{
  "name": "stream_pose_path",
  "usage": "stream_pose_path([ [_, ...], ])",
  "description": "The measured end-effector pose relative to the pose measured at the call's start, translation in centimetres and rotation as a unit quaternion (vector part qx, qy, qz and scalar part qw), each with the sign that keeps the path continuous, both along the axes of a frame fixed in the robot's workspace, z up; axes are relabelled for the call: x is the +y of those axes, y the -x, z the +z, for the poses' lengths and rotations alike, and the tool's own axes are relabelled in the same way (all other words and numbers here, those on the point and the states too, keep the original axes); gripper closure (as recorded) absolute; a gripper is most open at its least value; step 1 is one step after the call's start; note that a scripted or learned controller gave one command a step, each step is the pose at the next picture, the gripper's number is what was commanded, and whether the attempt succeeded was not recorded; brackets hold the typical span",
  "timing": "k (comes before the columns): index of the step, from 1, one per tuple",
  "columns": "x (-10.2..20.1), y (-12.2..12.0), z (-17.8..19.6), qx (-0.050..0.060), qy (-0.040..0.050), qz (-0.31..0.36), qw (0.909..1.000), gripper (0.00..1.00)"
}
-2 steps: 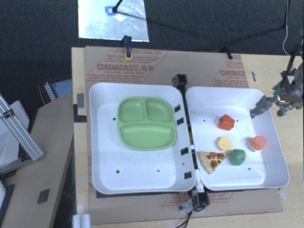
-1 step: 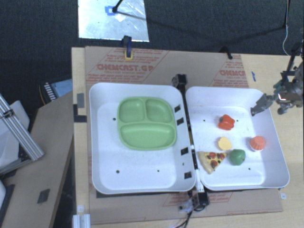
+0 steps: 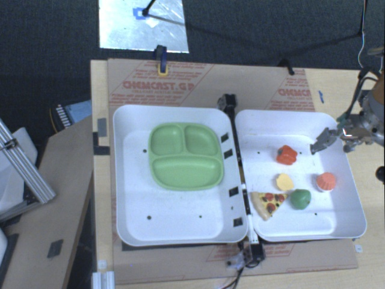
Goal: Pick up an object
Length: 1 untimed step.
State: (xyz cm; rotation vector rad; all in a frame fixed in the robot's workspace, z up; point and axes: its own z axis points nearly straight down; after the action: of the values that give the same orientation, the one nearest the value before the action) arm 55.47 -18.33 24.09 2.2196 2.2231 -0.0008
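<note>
In the right bin, nearest first: pizza slice, green piece, yellow piece, pink piece, red pepper. All look light, hard, slick toys; grip across their middles. Left bin holds a green tray. Farthest, the hand hovers spread, pinching nothing.

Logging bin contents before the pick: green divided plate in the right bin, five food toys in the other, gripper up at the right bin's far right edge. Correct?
Not quite. The camera view shows the green divided plate in the left bin; the five food toys lie in the right bin. The gripper is at the right bin's far right edge, as you said.
</note>
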Motion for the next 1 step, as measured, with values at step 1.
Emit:
stream_pose_path([
  [1, -0.13, -0.87, -4.50, 0.000, 0.0000, 0.000, 1.0000, 0.00],
])
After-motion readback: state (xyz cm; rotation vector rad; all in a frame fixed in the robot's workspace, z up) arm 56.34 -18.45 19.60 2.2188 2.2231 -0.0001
